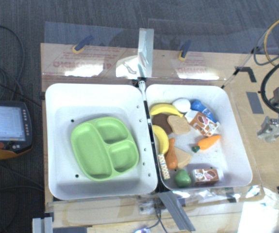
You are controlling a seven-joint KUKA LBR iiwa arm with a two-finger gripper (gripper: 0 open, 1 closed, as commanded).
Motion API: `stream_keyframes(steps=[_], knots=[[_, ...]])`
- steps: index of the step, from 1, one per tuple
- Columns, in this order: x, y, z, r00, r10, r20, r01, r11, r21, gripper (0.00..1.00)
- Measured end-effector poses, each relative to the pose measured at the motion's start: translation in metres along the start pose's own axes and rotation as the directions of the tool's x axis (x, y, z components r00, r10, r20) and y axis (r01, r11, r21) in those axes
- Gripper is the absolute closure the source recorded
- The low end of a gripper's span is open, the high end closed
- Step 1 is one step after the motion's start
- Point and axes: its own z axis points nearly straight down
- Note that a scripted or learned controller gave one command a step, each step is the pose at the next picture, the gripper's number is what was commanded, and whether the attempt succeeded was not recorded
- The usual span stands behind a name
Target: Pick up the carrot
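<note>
Dark grey carpet surrounds a wooden worktop (258, 154), on which two shallow white bins are set side by side. A teach pendant (6, 128) with a lit screen is seen on the floor at the left edge of the frame, with black cable looped above it.

The left bin (57, 106) is occupied by a green divided plate (105, 147) lying flat at its centre.

The right bin (234, 144) is crowded with toy food. The carrot (208, 142) is found in the right-middle part of this bin, on the white floor. Its long axis runs roughly left to right across the frame, tilted slightly: the tapered orange tip is pointed to the upper right, and the small dark green stub end is turned to the lower left. A brown-and-white carton (205, 124) is placed just above it, close to touching, and a slice of bread (179, 125) lies to its upper left. A tan wedge (182, 157) is seen to its lower left, near the stub end. A second brown carton (206, 175) lies well below it, beside a green piece (182, 178). Two bananas (164, 109) are curved along the bin's left side, and a white egg (181, 104) sits near the top.

Yellow and black cables (270, 42) are seen at the right edge, above a blurred grey metal piece (269, 129) that cannot be identified.
</note>
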Motion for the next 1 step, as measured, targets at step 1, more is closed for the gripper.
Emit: stream_keyframes(steps=[1], knots=[[-0.0003,0.0010,0.0387,0.950,-0.311,0.004,0.311,0.950,-0.006,1.00]])
